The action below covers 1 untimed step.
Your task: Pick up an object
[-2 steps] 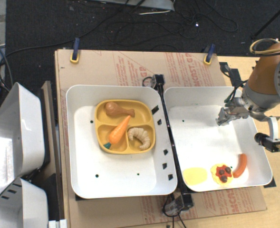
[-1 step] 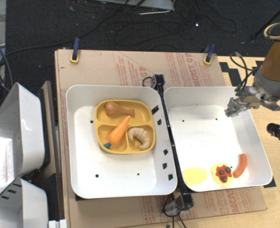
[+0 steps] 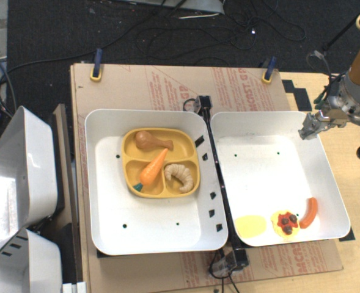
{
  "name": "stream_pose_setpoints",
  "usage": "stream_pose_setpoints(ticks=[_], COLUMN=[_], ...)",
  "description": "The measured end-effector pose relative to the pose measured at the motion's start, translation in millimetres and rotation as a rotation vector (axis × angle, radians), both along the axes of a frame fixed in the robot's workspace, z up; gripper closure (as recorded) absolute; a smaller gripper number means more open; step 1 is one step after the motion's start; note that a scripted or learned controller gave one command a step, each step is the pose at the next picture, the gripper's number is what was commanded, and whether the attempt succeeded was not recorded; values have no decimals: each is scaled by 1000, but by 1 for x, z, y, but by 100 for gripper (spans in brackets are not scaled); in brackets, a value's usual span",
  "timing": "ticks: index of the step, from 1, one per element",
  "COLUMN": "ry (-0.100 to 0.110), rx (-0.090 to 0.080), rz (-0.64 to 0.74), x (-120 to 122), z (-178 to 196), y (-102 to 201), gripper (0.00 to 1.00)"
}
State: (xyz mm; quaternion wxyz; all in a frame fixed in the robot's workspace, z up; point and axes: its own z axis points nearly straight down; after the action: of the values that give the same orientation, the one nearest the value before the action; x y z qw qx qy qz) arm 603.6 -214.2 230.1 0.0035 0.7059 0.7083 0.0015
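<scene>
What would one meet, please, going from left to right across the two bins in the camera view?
Yellow divided plate → carrot → shrimp → yellow disc → small pizza → sausage → gripper.

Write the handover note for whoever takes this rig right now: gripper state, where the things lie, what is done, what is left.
Gripper: over the right bin's upper right rim, nothing seen between its fingers; open or shut is unclear.
Right bin, near edge: yellow disc, small red and yellow piece, sausage.
Left bin: yellow tray holding drumstick, carrot, shrimp.
Done: nothing picked.
Left: pick up an object; the sausage is probably the closest.
</scene>
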Motion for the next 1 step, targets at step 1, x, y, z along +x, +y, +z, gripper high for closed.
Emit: stream_pose_setpoints(ticks=[1], ry=[1], rx=[0], rz=[0], x=[1], z=[38], y=[0], gripper=[100])
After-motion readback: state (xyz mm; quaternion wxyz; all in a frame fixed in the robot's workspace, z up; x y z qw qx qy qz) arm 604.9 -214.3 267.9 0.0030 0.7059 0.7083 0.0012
